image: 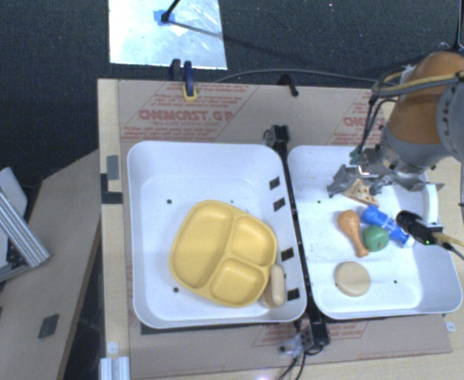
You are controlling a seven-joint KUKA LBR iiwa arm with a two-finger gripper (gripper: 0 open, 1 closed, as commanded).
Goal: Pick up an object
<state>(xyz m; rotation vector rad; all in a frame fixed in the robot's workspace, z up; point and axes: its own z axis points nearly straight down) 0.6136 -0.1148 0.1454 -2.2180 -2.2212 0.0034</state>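
Claw (pixel 357 182) over right bin (pixel 442 287), grip state unclear; bench (pixel 216 105) cardboard-covered, dark carpet (pixel 42 70) behind.

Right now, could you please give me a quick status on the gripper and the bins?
Gripper low in right bin, over a tan wedge. No clear grasp. Drumstick, green ball, round biscuit lying close by.

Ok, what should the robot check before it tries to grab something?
1. End effector over the right bin: ok.
2. Something under it: ok, a tan piece.
3. Holding anything yet: cannot tell.
4. Neighbours apart from it: ok; drumstick, blue piece and green ball lie nearer the camera.
5. Round tan disc lying alone: ok.
6. Yellow tray in the left bin, out of the way: ok.
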